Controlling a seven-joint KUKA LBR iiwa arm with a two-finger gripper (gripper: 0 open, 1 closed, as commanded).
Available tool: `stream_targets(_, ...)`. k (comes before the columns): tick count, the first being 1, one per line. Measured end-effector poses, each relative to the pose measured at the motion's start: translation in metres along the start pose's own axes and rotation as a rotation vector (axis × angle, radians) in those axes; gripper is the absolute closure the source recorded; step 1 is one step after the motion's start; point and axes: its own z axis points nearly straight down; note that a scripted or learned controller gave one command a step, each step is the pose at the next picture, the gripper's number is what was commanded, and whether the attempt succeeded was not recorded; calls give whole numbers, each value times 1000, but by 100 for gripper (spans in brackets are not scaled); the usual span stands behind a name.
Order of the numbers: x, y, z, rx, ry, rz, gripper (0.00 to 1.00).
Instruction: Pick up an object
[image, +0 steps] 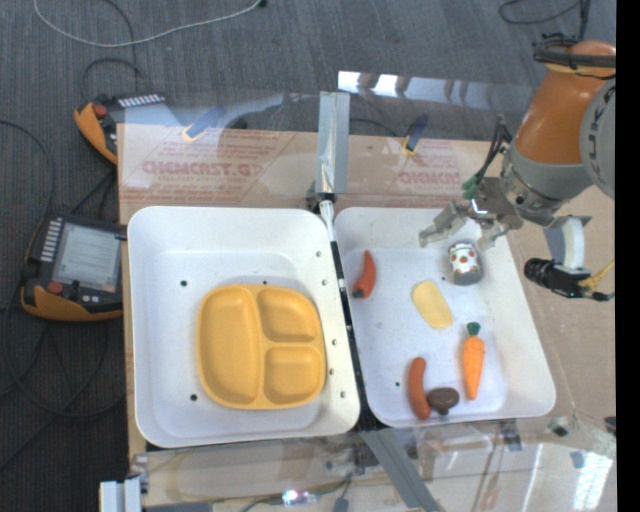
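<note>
Small round white-red object (463, 263) sits in right bin (535, 385), upper area, directly under my gripper (468, 224). Jaws spread open, nothing between them. Object compact, no long axis I can read. Yellow piece (432, 304) near, below-left; bin's far wall close behind; I'd descend straight.

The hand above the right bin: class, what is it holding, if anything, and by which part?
Nothing. The hand is open, its fingers spread above the small round red-and-white object, with nothing between them.

Mirrored "CHEMCAST" (red) on clear sheet (200, 160)
</note>
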Motion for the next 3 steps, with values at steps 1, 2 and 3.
stream_targets(1,-52,-25,84,2,-3,69,0)
stream_targets(2,-39,-99,137,-11,-3,17,0)
stream_targets(3,-40,-97,127,-16,-6,18,100)
